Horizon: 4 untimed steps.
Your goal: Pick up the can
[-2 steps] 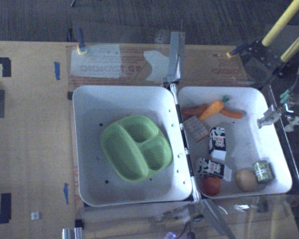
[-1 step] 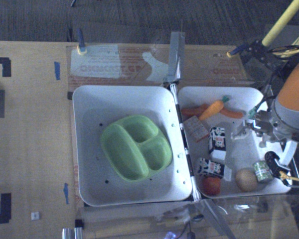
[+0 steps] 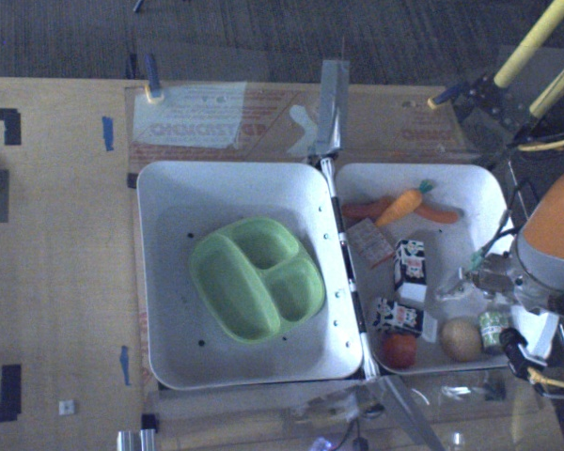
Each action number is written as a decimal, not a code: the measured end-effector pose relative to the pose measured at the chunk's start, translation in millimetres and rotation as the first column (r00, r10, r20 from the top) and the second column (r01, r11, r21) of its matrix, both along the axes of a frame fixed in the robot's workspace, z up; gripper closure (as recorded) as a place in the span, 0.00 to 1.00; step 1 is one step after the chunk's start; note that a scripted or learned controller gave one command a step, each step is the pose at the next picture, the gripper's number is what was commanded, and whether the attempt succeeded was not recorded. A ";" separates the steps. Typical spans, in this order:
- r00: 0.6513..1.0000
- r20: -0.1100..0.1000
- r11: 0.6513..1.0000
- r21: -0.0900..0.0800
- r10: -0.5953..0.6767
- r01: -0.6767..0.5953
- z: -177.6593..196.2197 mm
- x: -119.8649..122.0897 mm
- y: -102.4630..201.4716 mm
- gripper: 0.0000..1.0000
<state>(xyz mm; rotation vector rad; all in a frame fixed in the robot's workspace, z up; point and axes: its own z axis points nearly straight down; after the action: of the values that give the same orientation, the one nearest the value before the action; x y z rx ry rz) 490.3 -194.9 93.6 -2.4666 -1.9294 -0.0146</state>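
Just below the gripper [image 3: 484, 285], the small green can [image 3: 492, 330] stands beside the potato [image 3: 461, 338]; rigid, light, probably slick, best pinched across its sides. Its grip state can't be told.

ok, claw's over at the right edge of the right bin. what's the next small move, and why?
Probably a short shift toward the can, then line up above it before going down. The claw sits just up from the can in the picture, by the right bin's right edge, and nothing shows between its fingers. The potato lies close beside the can, so come down gently.
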 end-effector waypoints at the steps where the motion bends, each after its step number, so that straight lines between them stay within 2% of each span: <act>1: 0.979 0.000 0.979 -0.014 -0.203 0.203 46.0 51.0 -20.6 0.00; 2: 0.930 0.038 0.931 -0.004 -0.365 0.366 7.3 4.5 -5.7 0.00; 3: 0.930 0.025 0.930 -0.004 -0.367 0.367 12.1 1.2 -4.2 1.00; 4: 0.973 -0.001 0.973 -0.015 -0.231 0.231 175.5 92.6 19.4 1.00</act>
<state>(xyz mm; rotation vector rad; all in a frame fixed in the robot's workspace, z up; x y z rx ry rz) 582.9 -175.5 269.1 -2.6833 -1.6353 0.0011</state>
